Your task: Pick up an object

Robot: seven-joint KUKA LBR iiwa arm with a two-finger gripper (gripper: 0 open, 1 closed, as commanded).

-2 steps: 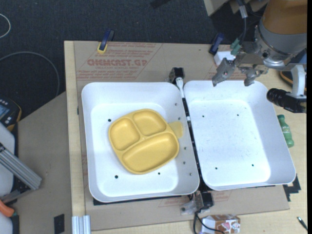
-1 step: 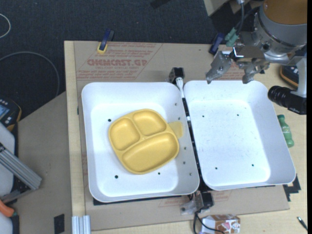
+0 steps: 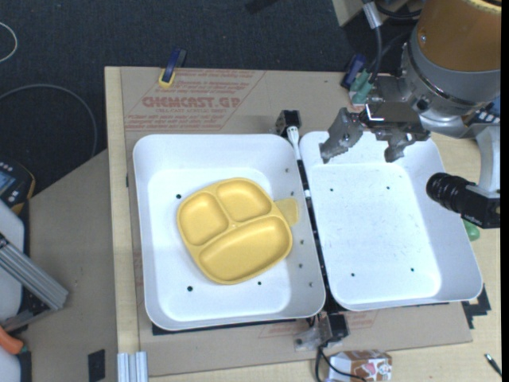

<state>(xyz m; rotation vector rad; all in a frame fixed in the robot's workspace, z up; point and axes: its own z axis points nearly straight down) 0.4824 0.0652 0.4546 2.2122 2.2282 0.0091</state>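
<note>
I've got the counter (image 3: pixel 199 94) in view, brown board with red lettering, dark carpet around it, two white bins side by side. The yellow divided plate (image 3: pixel 233 229) lies flat in the left bin (image 3: pixel 151 213). The arm comes in from the right, pincer (image 3: pixel 368 143) spread wide and empty, hovering over the far edge of the right bin (image 3: pixel 382 237)
</note>
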